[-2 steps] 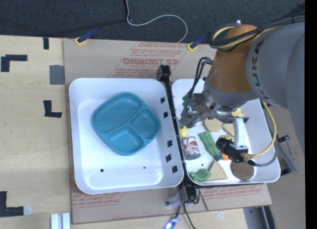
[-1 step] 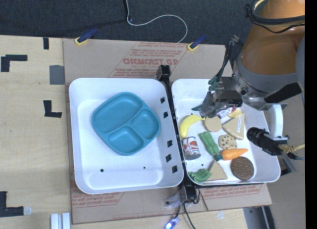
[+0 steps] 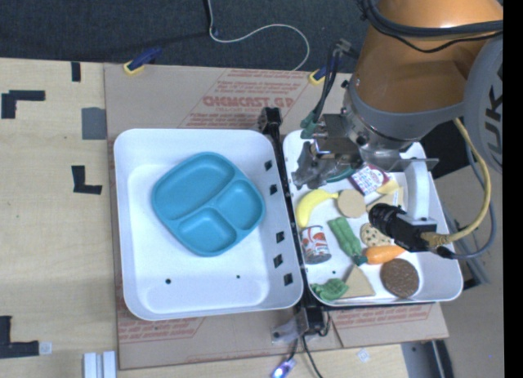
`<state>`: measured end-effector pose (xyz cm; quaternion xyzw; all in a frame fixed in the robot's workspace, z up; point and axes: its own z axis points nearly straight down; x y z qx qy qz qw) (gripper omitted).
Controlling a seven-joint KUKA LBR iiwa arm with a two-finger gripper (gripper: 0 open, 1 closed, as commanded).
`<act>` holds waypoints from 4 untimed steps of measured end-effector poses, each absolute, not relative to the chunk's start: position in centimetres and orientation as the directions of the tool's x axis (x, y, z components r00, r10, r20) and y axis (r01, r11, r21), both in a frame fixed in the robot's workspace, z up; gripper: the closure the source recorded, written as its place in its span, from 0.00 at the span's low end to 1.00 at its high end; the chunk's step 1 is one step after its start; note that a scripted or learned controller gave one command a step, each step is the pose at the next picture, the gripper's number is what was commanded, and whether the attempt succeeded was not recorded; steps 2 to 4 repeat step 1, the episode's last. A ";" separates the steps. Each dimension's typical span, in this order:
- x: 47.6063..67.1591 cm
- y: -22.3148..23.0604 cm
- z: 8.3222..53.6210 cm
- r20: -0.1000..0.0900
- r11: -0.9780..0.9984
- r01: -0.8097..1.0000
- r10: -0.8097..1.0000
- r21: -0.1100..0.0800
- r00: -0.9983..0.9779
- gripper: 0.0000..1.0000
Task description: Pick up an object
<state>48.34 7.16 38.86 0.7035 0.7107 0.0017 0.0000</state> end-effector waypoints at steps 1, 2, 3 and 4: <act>48.4 6.4 44.8 0.001 0.002 1.000 1.000 0.005 -0.002 1.00; 48.4 6.4 44.8 0.001 0.002 1.000 1.000 0.005 -0.002 1.00; 48.4 6.4 44.8 0.001 0.002 1.000 1.000 0.005 -0.002 1.00; 48.4 6.4 44.8 0.001 0.002 1.000 1.000 0.005 -0.002 1.00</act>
